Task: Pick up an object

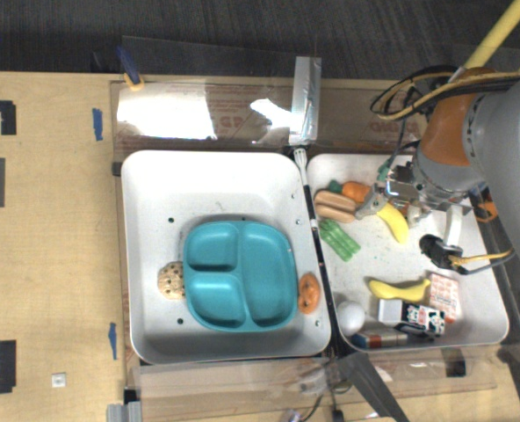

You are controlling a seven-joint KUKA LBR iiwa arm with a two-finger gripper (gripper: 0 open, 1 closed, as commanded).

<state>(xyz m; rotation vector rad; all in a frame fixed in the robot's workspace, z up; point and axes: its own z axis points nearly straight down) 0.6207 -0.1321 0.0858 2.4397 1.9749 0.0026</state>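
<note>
In the right bin (497,323), toward its far side: the gripper (392,197), low over the upper end of a small yellow banana (395,221), touching it or just above it, hard to say from this slant. Whether the jaws stand open or closed: impossible to tell at this angle. Banana tilted, just right of a hot dog (334,205) and an orange piece (355,191), both close to the bin's left wall. Just below the hot dog, a green ridged item (339,238). Nearer the front of the same bin: a second banana (399,287), a colourful printed box (445,295) just beside it on the right, a small black-and-white box (414,315) below it, a white ball (351,316) by the left wall, and a pen (385,341) along the front rim. In the left bin (146,183): a teal divided plate (240,273) in the middle, a speckled cookie (170,280) touching its left edge, an orange round thing (308,293) at its right edge, near the wall between the bins.
</note>
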